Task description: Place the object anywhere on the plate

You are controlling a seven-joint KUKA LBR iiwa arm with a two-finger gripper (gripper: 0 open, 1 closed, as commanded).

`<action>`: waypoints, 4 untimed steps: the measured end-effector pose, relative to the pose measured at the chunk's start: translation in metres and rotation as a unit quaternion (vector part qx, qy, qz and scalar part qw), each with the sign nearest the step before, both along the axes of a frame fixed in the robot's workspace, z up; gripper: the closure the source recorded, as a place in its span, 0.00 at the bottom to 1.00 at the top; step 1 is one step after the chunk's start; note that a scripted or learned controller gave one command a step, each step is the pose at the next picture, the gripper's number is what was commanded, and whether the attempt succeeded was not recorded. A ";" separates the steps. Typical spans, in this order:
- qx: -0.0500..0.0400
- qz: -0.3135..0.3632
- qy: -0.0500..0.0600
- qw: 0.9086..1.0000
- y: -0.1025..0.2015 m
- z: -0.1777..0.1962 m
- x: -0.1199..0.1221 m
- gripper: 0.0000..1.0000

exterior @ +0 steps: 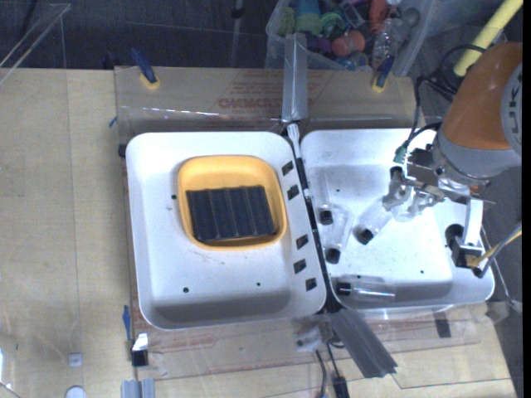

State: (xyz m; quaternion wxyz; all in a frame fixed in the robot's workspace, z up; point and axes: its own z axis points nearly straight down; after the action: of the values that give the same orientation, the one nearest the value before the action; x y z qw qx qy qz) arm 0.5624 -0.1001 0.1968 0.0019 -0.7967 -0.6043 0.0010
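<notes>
Apparently task object = small translucent piece with dark end (369, 226), lying tilted on floor of right bin (431, 276), toward its middle. Judged light, stiff, slick plastic; likely to skid or roll if nudged. Clear body hard to make out. Best taken across narrow body, near mid-length. Just beside its upper end: gripper (404, 199); contact unclear, open or closed not discernible. Well apart, in left bin (149, 222): yellow plate (192, 172), bearing dark ridged slab (231, 212).

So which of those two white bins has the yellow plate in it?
The left bin: the yellow plate sits there, while the gripper works over the right bin.
</notes>
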 end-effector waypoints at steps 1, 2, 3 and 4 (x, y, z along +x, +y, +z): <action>0.000 0.000 0.000 1.000 0.000 0.000 0.000 0.00; -0.002 0.120 -0.003 0.993 -0.066 -0.007 0.053 0.00; -0.002 0.229 -0.004 0.973 -0.122 -0.012 0.105 0.00; -0.002 0.259 -0.004 0.966 -0.124 0.131 0.105 0.00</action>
State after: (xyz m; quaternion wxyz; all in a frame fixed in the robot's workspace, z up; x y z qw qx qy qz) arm 0.6673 -0.2237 0.3278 -0.0021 -0.6127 -0.7903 -0.0005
